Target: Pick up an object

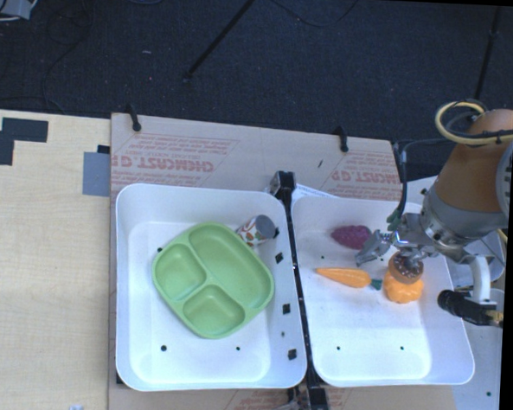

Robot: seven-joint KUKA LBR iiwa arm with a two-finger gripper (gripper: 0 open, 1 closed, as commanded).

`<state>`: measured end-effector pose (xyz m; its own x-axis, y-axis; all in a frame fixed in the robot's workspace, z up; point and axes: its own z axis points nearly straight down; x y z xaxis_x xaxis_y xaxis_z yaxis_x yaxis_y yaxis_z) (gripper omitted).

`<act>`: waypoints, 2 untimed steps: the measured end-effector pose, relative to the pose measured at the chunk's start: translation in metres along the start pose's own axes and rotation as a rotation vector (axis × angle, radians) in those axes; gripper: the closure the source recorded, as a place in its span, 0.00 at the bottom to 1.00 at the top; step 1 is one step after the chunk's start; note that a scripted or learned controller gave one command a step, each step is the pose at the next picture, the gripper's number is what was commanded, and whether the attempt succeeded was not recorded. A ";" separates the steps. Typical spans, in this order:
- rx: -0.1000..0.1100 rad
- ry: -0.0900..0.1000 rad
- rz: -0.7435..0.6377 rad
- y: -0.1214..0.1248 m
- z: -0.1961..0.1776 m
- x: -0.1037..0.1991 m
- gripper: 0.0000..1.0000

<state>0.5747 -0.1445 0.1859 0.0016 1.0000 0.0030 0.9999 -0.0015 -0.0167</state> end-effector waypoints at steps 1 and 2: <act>-0.013 -0.002 -0.002 0.003 -0.008 0.000 0.00; -0.010 -0.002 -0.006 0.013 0.045 0.004 0.00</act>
<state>0.5872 -0.1405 0.1402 -0.0041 1.0000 0.0016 1.0000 0.0041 -0.0063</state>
